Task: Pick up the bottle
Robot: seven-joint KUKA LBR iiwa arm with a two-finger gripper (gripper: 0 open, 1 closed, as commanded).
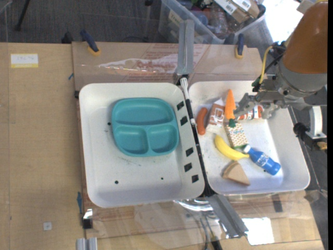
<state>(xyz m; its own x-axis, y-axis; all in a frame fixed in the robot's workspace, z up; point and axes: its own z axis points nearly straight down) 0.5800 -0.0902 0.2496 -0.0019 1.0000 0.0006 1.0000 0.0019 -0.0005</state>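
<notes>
Right now my gripper (250,108), jaws unclear to me, hangs above the slanted blue bottle (264,161) lying nearer me.

Pale wooden bench (36,139), dark grey carpet (78,9) behind, cluttered clear plastic crate (208,14).

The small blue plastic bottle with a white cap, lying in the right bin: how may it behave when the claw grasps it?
The small blue plastic bottle lies on its side, so its round body may roll when pushed. Its smooth surface could slip between fingers. The yellow toy banana seems to touch its cap end, so it may shift too.
</notes>
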